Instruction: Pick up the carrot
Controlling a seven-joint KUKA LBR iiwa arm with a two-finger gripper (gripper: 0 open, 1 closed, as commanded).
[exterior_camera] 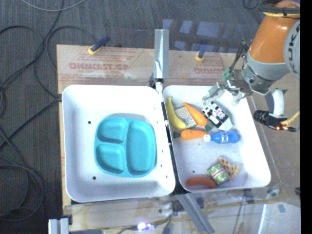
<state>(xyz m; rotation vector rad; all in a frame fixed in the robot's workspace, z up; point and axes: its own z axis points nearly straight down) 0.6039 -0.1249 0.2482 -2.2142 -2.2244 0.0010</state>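
Right bin (258, 152), far half: two carrots (196, 113) (191, 134) crowded by a banana (174, 115) at the left wall, a checkered block (215, 113) and a blue bottle (224, 137), with the gripper (225, 91) above the far edge, its opening impossible to judge.

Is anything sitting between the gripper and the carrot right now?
Yes. The gripper hangs over the right bin's far side, and a black-and-white patterned block lies just below it, beside the upper carrot. A second carrot lies nearer, beside a blue bottle.
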